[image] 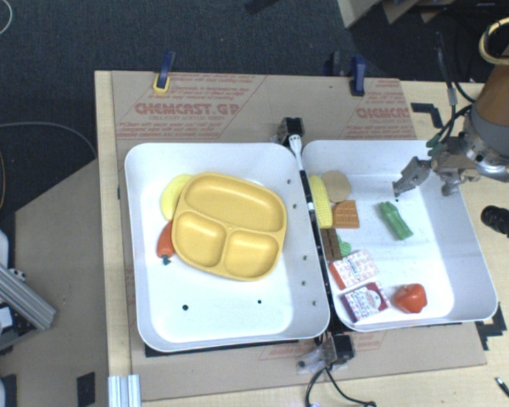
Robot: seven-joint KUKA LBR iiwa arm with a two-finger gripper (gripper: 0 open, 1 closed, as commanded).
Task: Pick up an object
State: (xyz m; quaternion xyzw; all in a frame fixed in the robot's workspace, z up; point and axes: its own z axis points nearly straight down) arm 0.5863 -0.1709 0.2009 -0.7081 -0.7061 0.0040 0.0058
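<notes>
One small stiff green block point(395, 221), mid-right frame, likely light, best pinched across narrow sides; gripper point(426, 179) spread, holding nothing.

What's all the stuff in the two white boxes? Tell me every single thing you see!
white bins: 2, white, side by side on the bench
divided plate: 1, yellow, middle of the left bin
yellow thing: 1, yellow, tucked under the plate's far-left edge
red-orange thing: 1, red-orange, by the plate's left edge
corn cob: 1, yellow, right bin by its left wall
tan round piece: 1, tan, beside the corn
brown block: 1, orange-brown, below the tan piece
green piece: 1, green, middle of the right bin
packets: 2, red and white, near side of the right bin
red tomato: 1, red, right of the packets
gripper: 1, grey, over the right bin's far-right corner
</notes>
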